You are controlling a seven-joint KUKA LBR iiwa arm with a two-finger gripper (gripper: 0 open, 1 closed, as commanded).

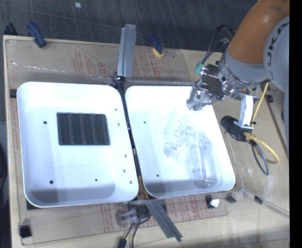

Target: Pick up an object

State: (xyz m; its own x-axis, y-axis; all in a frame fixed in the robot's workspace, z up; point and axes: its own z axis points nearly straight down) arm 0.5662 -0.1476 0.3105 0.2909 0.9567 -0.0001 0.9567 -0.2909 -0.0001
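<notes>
Two seemingly clear plastic items (pixel 192 146) under tool (pixel 196 102)

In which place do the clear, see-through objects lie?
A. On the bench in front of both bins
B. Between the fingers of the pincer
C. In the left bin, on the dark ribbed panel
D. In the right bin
D: the clear plastic objects lie on the floor of the right bin, while the left bin holds the dark ribbed panel, and the pincer hangs over the right bin's far edge.

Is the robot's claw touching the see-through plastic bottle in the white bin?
Apart. In the camera view, bare white bin floor separates the gripper from the clear plastic bottle.
</notes>
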